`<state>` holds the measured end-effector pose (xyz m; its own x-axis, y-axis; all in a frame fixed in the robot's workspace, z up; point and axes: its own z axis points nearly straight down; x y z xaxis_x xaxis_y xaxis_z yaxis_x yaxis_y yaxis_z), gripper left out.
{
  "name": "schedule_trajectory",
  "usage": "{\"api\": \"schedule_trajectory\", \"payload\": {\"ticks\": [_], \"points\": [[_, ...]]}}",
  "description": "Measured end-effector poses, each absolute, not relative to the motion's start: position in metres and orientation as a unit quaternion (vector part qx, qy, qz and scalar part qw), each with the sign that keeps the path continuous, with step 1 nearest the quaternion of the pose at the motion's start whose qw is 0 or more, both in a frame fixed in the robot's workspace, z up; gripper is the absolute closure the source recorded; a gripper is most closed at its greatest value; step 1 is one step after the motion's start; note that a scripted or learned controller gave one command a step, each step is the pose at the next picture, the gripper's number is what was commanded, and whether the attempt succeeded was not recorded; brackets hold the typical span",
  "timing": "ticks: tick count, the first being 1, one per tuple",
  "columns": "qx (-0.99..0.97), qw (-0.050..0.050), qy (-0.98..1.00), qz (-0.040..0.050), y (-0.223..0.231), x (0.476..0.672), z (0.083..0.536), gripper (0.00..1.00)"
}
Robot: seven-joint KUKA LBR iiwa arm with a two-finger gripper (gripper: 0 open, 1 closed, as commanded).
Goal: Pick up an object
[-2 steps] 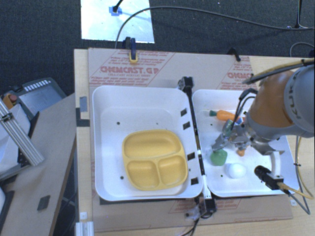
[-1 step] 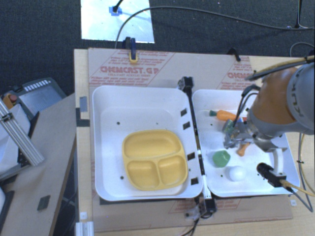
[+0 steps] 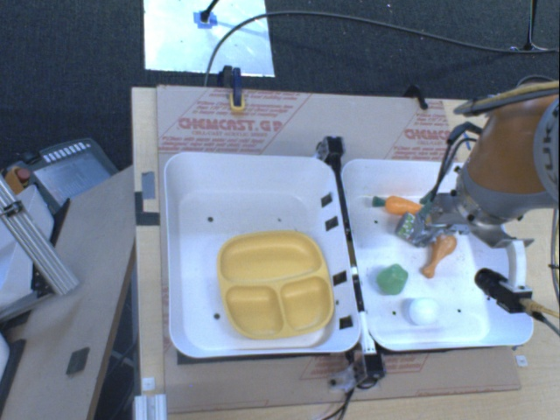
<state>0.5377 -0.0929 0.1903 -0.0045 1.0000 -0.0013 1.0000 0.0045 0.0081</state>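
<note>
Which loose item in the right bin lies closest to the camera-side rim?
The white ball, near the front wall of the right bin; the green piece sits farther back.

Arm (image 3: 516, 147) cut off at right edge; gripper (image 3: 426, 228) fingers blurred, partly hiding green-patterned item (image 3: 408, 227).

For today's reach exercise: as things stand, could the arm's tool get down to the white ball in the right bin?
Probably yes. The white ball lies apart in the right bin, with only the green object beside it and nothing on top. The tool is already over this bin, near the carrot.
</note>
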Motion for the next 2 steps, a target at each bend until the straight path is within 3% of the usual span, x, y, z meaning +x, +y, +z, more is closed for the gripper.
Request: {"api": "schedule_trajectory", "payload": {"ticks": [1,2], "points": [[0.706,0.002,0.708,0.0011,-0.093,0.539,0.203,1.00],[0.704,0.001,0.710,0.0014,-0.052,0.552,0.208,1.00]]}}
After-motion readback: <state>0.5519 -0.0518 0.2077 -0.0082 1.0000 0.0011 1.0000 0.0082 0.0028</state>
